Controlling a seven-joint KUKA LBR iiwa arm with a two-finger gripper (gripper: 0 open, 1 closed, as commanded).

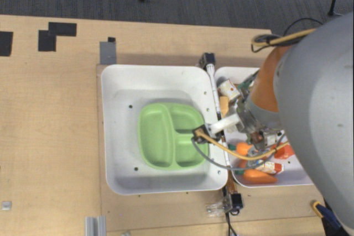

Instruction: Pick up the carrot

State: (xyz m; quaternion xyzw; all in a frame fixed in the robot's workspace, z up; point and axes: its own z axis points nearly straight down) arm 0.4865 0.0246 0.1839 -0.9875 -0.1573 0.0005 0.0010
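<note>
An orange carrot (256,176) lies along the near edge of the right bin (239,178). My gripper (258,138) hangs low over that bin, just behind the carrot and amid the clutter. The arm's grey body and orange band (268,88) cover most of the bin. Cables loop from the wrist across the divide between the bins.
The left bin (119,119) holds a green divided plate (168,135). In the right bin, a second orange piece (242,148), a red item (282,152) and a tan object (224,104) crowd around the gripper. A white bar (213,88) runs between the bins.
</note>
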